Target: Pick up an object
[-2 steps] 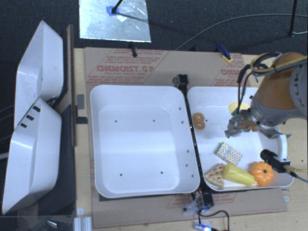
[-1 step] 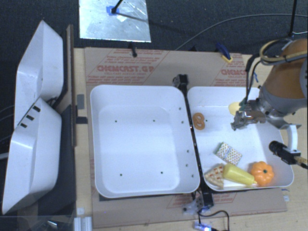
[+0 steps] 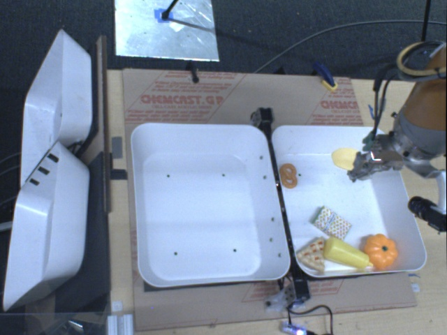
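Note:
The right bin [image 3: 401, 201] holds a pale yellow round piece [image 3: 343, 158] near its far side, a brown pretzel [image 3: 288, 175] by its left wall, a patterned cracker [image 3: 332, 222], a pizza slice [image 3: 313, 253], a yellow pepper-like piece [image 3: 345, 253] and an orange pumpkin [image 3: 380, 250]. My gripper [image 3: 364, 167] hangs over the bin's far right part, just right of the pale yellow piece. Nothing shows between its fingers.
The left bin [image 3: 202, 201] stands beside the right one on a cardboard sheet [image 3: 181, 96]. Stacked white bins [image 3: 49, 166] lie at the far left. A metal plate [image 3: 166, 19] lies at the back. Cables run along the right side.

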Controlling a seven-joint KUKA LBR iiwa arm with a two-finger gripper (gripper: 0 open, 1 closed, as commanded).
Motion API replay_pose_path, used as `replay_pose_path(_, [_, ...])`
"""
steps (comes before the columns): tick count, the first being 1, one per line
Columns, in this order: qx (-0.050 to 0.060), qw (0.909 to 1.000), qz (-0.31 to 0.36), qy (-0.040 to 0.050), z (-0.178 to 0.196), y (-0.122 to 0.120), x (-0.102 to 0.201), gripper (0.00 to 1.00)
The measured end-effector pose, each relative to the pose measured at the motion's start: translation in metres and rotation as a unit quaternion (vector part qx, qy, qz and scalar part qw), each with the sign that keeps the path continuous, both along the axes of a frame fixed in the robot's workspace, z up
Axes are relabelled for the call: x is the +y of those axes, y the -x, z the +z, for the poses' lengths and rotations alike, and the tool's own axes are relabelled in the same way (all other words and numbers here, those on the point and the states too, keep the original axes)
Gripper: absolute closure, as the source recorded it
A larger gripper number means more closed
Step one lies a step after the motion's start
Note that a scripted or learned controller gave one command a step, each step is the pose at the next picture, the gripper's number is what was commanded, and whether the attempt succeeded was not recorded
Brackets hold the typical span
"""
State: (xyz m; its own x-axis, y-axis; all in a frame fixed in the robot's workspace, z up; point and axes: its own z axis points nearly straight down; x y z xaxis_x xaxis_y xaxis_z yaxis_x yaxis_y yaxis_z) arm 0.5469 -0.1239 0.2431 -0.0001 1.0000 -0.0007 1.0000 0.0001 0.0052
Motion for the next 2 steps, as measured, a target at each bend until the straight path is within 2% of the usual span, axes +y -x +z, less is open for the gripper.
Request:
replay_pose_path(1, [0.0, 1.0, 0.0, -0.0001, 0.046, -0.001, 0.0, 1.0])
replay_pose_path(2, [0.002, 1.0, 0.002, -0.0007, 0.032, 0.003, 0.043, 1.0])
